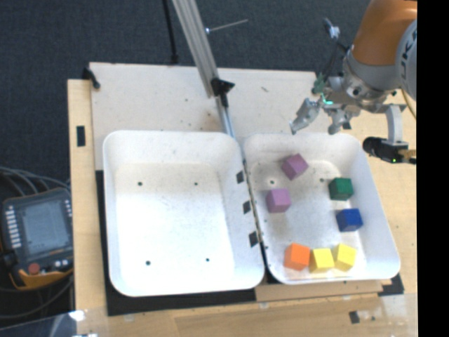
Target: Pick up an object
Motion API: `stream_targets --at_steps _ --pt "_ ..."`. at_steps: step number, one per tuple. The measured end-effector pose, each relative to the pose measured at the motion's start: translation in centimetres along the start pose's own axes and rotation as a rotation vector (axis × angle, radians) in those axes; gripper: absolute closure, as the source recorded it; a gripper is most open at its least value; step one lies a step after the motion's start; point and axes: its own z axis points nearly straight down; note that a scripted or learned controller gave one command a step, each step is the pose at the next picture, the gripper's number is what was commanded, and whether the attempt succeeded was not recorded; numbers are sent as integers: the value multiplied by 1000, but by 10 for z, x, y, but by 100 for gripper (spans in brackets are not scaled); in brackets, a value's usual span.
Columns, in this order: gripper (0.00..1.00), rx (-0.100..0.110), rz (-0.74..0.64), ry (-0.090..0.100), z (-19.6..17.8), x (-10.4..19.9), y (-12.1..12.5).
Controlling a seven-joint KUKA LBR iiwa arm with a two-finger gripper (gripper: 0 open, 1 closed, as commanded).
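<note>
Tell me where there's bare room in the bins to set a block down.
The left bin shows bare floor from wall to wall. In the right bin, the middle is free, bordered by purple blocks, green block and blue block. The near edge is crowded: orange block and yellow blocks sit side by side.

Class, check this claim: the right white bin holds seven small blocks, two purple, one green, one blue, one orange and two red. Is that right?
One detail is wrong. The camera view shows the two blocks beside the orange block are yellow, not red. The rest stands: the right white bin holds seven blocks, with two purple, one green and one blue.
</note>
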Motion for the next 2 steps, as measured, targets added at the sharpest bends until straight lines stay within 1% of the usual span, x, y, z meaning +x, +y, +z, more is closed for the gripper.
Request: stream_targets --at_steps 1,2 --pt "0 -5 -1 -2 -3 -1 1" --pt "0 0 4 -3 51 -11 -6"
